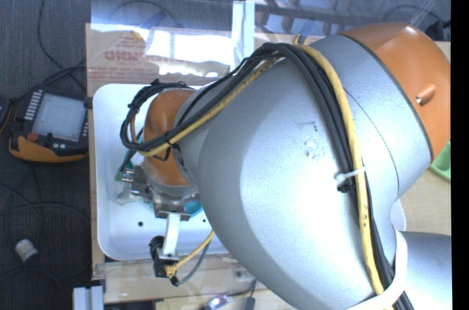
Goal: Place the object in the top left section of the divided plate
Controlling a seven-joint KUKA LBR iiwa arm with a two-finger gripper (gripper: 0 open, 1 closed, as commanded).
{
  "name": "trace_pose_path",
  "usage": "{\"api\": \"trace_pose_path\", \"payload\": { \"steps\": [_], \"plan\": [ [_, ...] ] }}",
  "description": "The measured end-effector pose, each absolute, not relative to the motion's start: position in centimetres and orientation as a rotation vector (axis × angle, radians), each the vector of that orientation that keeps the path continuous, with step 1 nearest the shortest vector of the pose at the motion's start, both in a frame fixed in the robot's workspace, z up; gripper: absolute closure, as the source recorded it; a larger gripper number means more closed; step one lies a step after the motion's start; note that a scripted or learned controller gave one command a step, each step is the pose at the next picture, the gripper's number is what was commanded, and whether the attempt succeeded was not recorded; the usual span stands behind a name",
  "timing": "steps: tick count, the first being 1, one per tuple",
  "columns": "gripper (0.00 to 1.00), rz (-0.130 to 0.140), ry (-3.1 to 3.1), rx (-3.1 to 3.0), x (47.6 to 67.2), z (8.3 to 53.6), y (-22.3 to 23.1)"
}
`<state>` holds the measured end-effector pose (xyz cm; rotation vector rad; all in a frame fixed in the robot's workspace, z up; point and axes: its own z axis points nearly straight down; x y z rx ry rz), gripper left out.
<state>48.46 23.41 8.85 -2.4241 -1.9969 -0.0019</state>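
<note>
The grey arm [315, 155] fills most of the camera view and hides the right bin and much of the left one. Its wrist, with the orange band [163, 129], points down into the left white bin [110, 155]. My gripper [167, 204] hangs low over the bin's front part. A small teal piece [193, 207] sits right beside the gripper body; I cannot tell whether it is a loose object or held. The bin floor to the left of the gripper is bare white.
A brown cardboard sheet with shiny film [157, 48] lies behind the left bin. A handheld control unit [51, 125] rests on the dark floor at the left. A green thing [445, 160] peeks out at the right edge.
</note>
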Motion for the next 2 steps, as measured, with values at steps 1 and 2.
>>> {"api": "trace_pose_path", "payload": {
  "steps": [1, 2],
  "plan": [
    [0.0, 0.015, -1.819, -2.565, 49.5, 29.6, 18.8],
    [0.0, 0.011, -1.284, -2.872, 51.8, 43.2, 11.4]
  ]
}}
